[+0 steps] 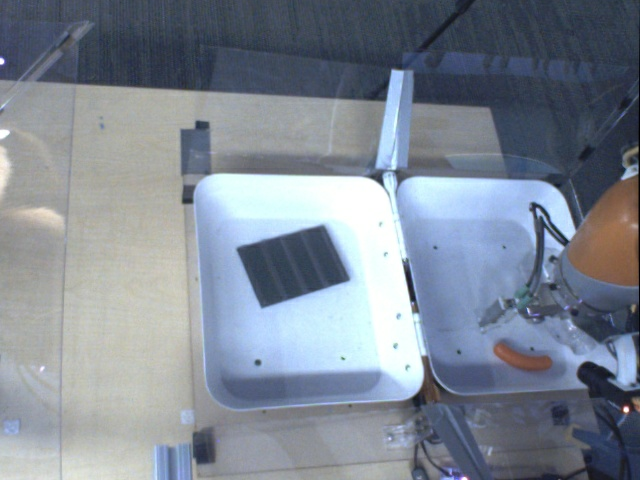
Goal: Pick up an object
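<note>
A small orange sausage-shaped object lies near the front edge of the right bin. My gripper hangs just above and behind it, open, with one finger splayed to the left and the other toward the right. Nothing is between the fingers. The grey arm with its orange band comes in from the right edge. A flat dark grey ribbed slab lies in the left bin, far from the gripper.
A raised divider separates the two bins. A metal bracket stands behind where the bins meet. Cables and fixtures crowd the bench's front right. Bare wooden bench extends to the left.
</note>
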You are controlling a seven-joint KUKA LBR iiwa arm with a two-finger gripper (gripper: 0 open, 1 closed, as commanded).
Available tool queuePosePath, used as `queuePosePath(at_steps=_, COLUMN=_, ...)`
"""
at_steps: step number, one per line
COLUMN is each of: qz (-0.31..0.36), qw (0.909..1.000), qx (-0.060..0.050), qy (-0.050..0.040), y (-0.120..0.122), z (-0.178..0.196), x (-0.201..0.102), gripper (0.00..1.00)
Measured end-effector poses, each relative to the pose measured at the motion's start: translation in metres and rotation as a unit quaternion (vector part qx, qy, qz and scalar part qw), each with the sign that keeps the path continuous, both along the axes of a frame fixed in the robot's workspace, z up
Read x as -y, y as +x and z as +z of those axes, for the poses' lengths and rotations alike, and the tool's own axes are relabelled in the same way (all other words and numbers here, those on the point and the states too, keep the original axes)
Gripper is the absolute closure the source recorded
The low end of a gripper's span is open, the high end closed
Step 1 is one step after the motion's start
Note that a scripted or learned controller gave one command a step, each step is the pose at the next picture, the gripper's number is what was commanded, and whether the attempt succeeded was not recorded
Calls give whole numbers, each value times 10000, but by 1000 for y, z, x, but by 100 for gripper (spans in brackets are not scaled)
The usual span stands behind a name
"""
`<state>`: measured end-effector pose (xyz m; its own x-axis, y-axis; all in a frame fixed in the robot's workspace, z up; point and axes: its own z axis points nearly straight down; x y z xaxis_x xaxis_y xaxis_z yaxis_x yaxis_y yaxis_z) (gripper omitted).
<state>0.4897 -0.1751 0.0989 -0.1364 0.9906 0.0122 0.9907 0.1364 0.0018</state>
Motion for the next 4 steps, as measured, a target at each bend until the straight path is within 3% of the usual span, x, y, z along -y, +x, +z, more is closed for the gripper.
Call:
queuePosePath(at_steps=1, qz=737, qw=9973, qx=34, qy=14, y=3, z=-8, x=7, gripper=0)
queuePosePath(at_steps=2, qz=1458, qw=9892, qx=98, qy=-101, y=3, z=-8, x=-2, gripper=0)
queuePosePath(at_steps=3, qz=723, qw=9974, qx=37, qy=54, y=18, z=-8, x=9, gripper=0)
queuePosePath(at_steps=4, qz=1343, qw=9909, qx=107, qy=-86, y=4, z=-8, x=1, gripper=0)
